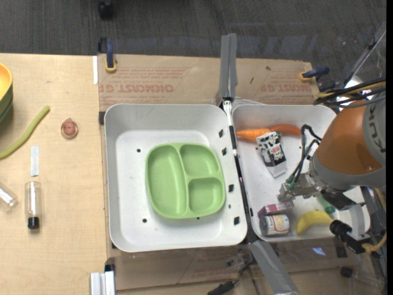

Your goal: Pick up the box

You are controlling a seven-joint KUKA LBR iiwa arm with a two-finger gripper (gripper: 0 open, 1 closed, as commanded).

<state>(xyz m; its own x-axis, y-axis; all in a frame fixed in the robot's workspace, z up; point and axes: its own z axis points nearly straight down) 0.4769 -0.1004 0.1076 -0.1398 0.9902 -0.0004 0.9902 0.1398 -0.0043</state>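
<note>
The small black-and-white printed cardboard box (272, 152) is seen unlifted in the right white bin (253, 183), the jaws' state indiscernible.

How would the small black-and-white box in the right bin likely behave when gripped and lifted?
The box looks like small printed cardboard, so probably light and stiff, though hard squeezing might dent it. Lying flat, it seems unlikely to roll. It nearly touches the carrot, which the gripper might nudge.

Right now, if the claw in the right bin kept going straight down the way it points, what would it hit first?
Most likely the can lying just under and left of the claw, or the bare bin floor beside it; depth is unclear. The box sits further up the bin, off that line.
</note>
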